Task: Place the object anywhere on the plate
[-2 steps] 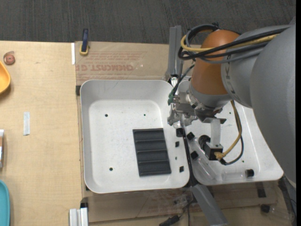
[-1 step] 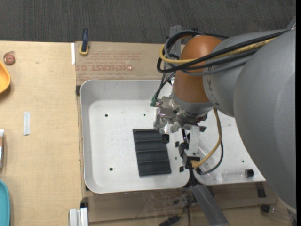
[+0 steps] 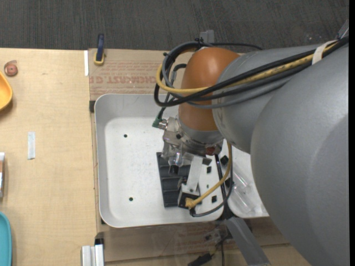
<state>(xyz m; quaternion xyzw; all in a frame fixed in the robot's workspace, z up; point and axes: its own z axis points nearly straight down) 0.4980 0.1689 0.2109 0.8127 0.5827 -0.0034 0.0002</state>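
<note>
Over the smooth white bin hangs the gripper, spread or pressed together I cannot tell

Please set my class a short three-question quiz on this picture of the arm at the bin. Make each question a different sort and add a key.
1. True or false: the gripper is over the white bin.
2. Pick one: the band above the gripper is A) blue, B) orange, C) green.
3. Fill the gap: the bin rests on a brown sheet of ____.

Key: 1 true; 2 B; 3 cardboard.
</note>
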